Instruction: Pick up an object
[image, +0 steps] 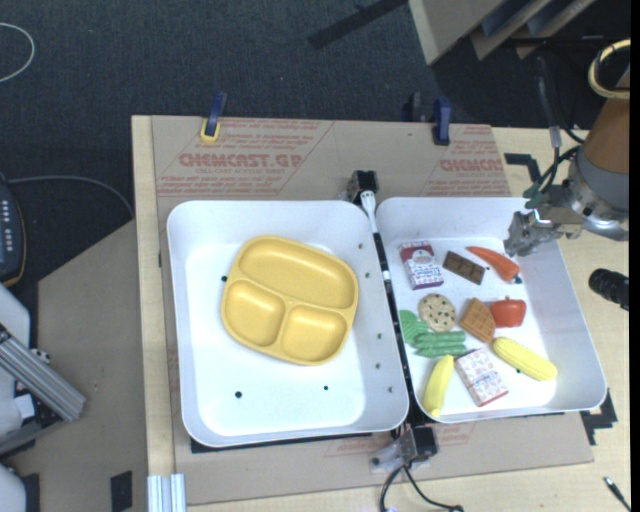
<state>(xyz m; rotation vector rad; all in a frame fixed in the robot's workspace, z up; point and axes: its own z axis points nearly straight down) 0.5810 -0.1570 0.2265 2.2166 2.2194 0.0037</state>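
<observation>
The right bin (580, 300) holds several toy foods: a red-and-white box (421, 264), a brown chocolate bar (463, 266), an orange carrot (494, 261), a cookie (436, 311), a waffle (477, 320), a red tomato (509, 312), green pea pods (430, 338), a banana (438, 384), a corn cob (525, 358) and a second small box (481, 376). My gripper (523, 238) hangs over the bin's upper right part, just right of the carrot's far end. Nothing shows between its fingers.
The left bin (200, 380) holds a yellow three-compartment plate (289, 298). Both bins rest on a cardboard sheet (300, 150) clamped at the back. The arm (605, 160) enters from the upper right, above the right bin's far corner.
</observation>
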